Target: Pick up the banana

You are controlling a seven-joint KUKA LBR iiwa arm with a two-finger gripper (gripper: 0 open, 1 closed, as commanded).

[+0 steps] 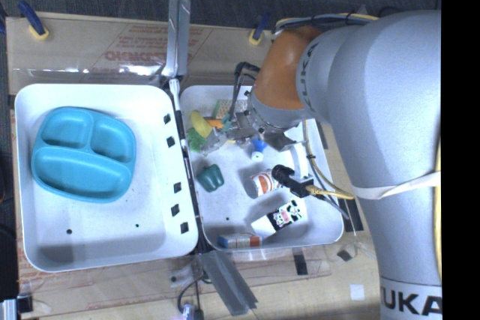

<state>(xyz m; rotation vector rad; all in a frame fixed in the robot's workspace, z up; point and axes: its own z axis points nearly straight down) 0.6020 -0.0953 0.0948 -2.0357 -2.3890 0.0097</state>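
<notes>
The banana [199, 121] lies in the far-left corner of the right bin [229, 210], close against the wall shared with the left bin [112, 228]. The gripper [227, 128] hangs just to its right, low over that corner. That placement suits a pick attempt on the fruit, though the wrist and its orange band cover the tool from above, so I cannot tell whether it is released or clenched, or whether it grips anything.

The corner is crowded. A light green piece [196, 139] touches the banana's near side, and an orange piece [215, 123] sits between the banana and the gripper. A grasp there could easily catch one of these instead. The bin wall on the left also leaves little room to come in from that side.

Other things lie nearer in the same bin and well clear of the banana:
- a dark green pepper [211, 177]
- a small blue piece [257, 154]
- an orange-and-white can [262, 183]
- a black-and-white carton [282, 219]
- a pen-like tube [240, 241] along the near wall

The arm [390, 109] reaches in from the right, above the bin's right half. The left bin holds a blue divided plate [82, 154] (no part of this task) and is out of the way.
</notes>
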